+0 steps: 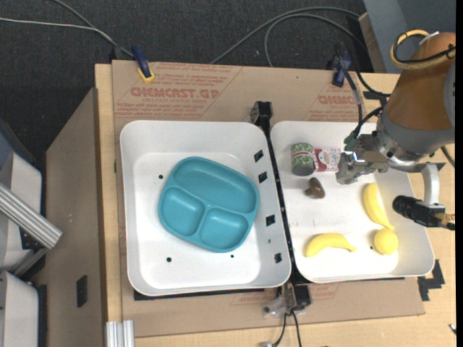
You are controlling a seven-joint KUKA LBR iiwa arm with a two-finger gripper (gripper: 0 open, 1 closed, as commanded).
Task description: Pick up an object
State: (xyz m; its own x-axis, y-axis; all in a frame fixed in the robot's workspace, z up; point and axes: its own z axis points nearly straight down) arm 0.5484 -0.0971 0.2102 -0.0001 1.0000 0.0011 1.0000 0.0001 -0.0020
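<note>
1. We are seeing the gripper (pixel 350 169) hovering in the right bin (pixel 419 266), beside a small can (pixel 302 158); we cannot tell its state.
2. Two bananas (pixel 328 244) (pixel 375 204) are lying nearby.

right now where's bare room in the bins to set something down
Left bin: bare floor runs all round the teal divided plate, widest along its near edge. Right bin: a bare patch lies between the brown lump, the near banana and the far banana. Its far end is crowded by the can and gripper.
</note>
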